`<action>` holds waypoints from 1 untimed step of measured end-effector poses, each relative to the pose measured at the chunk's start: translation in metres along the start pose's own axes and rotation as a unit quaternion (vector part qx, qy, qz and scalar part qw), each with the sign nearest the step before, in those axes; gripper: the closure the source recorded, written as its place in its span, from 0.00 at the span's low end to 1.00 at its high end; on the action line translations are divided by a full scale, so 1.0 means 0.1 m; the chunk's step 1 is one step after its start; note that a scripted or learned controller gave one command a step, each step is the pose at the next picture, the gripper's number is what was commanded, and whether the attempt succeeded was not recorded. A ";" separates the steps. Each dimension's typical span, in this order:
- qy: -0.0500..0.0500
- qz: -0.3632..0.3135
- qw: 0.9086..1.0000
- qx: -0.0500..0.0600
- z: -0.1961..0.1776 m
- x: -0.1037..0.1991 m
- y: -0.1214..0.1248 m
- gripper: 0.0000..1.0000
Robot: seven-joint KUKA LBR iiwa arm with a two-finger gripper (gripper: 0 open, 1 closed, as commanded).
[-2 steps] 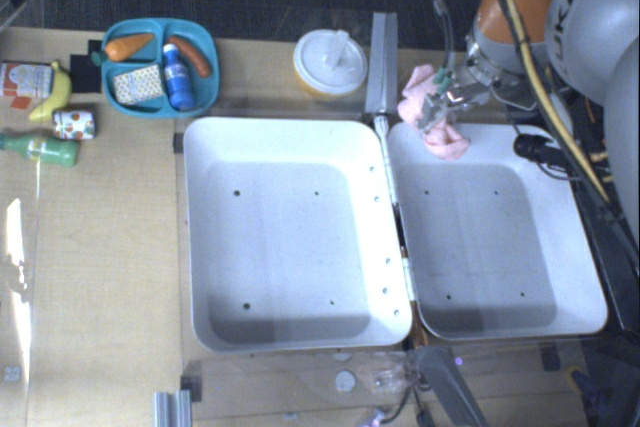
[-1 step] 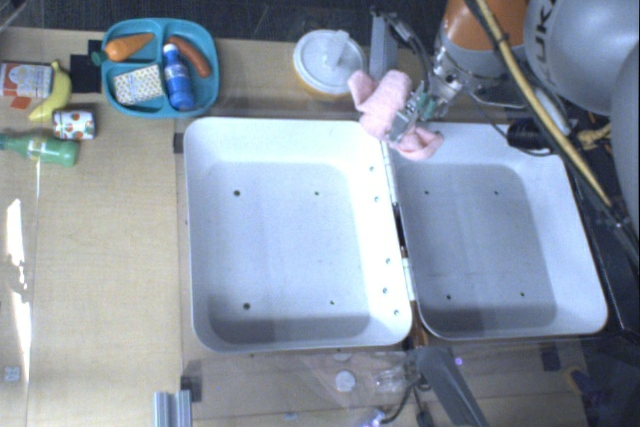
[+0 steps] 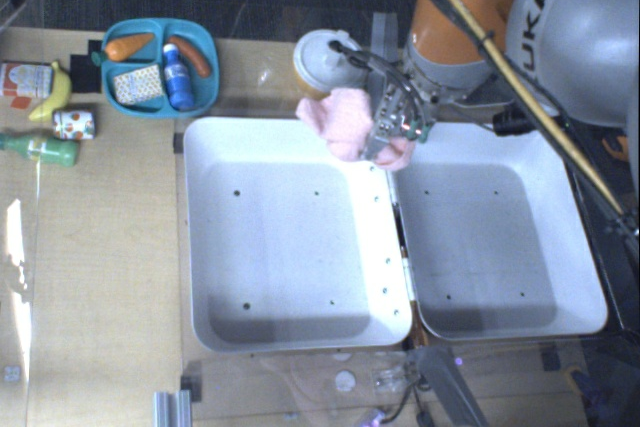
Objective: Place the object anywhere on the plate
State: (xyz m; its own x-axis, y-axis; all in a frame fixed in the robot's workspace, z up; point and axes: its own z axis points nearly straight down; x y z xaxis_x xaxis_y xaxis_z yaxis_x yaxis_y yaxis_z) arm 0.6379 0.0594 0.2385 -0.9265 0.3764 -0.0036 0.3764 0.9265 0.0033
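A soft pink cloth (image 3: 345, 120) is seen bunched against the gripper (image 3: 392, 140); whether the jaws clasp it cannot be told. Being light and limp, it is best pinched at a thick fold.

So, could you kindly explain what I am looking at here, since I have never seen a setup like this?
This is a single picture from a camera fixed above a workbench, looking down at a slant. The big grey and orange machine at the upper right is a robot arm; at its tip is a two-finger gripper, its hand. On the bench sit two shallow white bins side by side, a left bin and a right bin. The gripper hangs over their far edge, next to a soft pink object; from this angle I cannot say for sure that it is held. Behind it stands a round white and yellow item. At the left is a blue divided plate with toy food in it, and more toy groceries lie on the wood beside it.
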 end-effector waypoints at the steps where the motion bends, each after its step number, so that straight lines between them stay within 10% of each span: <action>1: 0.000 -0.193 0.981 -0.001 -0.06 0.37 0.37 1.00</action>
State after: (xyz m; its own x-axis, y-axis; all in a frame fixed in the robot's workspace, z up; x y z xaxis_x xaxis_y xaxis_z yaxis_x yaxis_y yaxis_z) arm 0.6174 0.1073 0.2443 -1.0000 -0.0017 -0.0048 -0.0017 1.0000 0.0027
